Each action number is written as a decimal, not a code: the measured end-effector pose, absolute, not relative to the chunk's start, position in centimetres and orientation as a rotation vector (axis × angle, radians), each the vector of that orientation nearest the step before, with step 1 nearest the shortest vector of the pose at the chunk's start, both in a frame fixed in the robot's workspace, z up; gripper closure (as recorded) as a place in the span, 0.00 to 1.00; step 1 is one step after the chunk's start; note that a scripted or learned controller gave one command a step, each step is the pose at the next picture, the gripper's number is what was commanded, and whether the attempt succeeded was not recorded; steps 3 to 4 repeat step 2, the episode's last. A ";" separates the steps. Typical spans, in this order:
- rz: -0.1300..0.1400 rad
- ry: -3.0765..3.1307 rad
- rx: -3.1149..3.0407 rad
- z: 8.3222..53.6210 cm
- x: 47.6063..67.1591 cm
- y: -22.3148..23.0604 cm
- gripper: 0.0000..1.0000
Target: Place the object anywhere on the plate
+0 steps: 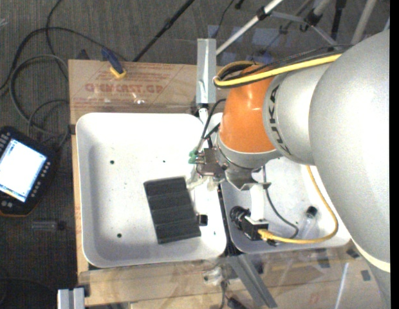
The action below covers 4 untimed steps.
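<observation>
A dark ribbed rectangular plate (172,209) lies flat in the left bin (109,172), toward its front right. My gripper (201,172) hangs under the orange band of the arm, low over the wall between the two bins, just above the plate's far right corner. The wrist hides what is under it. A small dark piece (202,219) sits against the plate's right edge. A small clear item with a dark tip (309,213) lies in the right bin (328,237).
The arm's grey body covers most of the right bin. A black and yellow cable (277,237) loops over that bin's front. A tablet (16,172) rests on the floor left of the bench.
</observation>
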State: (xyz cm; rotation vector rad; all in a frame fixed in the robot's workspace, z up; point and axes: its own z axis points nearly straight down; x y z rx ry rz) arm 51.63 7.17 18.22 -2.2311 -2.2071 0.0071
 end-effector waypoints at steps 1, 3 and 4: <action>0.006 -2.528 -1.856 13.5 50.8 11.7 1.00; 0.006 -2.527 -1.856 13.5 50.9 11.7 0.00; 0.006 -2.527 -1.856 13.5 50.9 11.7 0.00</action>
